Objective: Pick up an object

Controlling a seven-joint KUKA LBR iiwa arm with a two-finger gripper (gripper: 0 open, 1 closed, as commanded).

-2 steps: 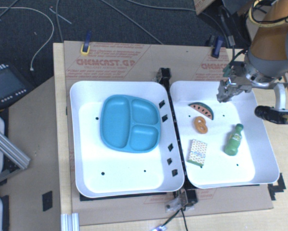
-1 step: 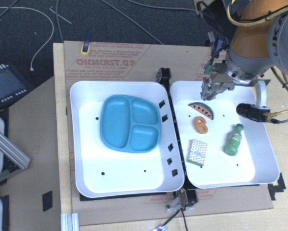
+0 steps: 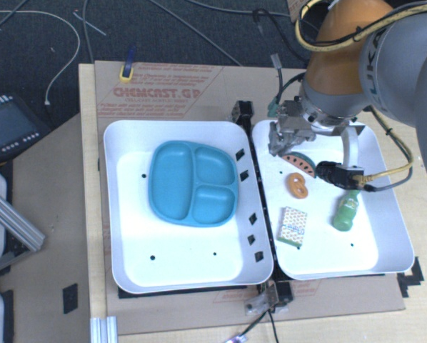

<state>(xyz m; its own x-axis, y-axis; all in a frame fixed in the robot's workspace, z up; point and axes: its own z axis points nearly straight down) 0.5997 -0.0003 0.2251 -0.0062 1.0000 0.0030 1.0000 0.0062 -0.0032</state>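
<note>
Four small objects lie in the right bin point(image 3: 393, 224). A red and green watermelon-slice toy point(image 3: 300, 163) is near the bin's far left. Just in front of it is an orange pretzel-shaped ring point(image 3: 297, 185). A white box with a speckled pattern point(image 3: 293, 226) lies nearer the front, and a green bottle point(image 3: 346, 211) lies to its right. My gripper point(image 3: 288, 140) hangs low over the far left part of this bin, right behind the watermelon slice and close to the divider. No object shows in its grasp.
The left bin point(image 3: 128, 227) holds a blue divided plate point(image 3: 193, 183). Black clips run along the divider point(image 3: 253, 191) between the bins. A black connector with a yellow cable point(image 3: 340, 174) hangs from the arm over the right bin. Cables lie on the floor behind the bench.
</note>
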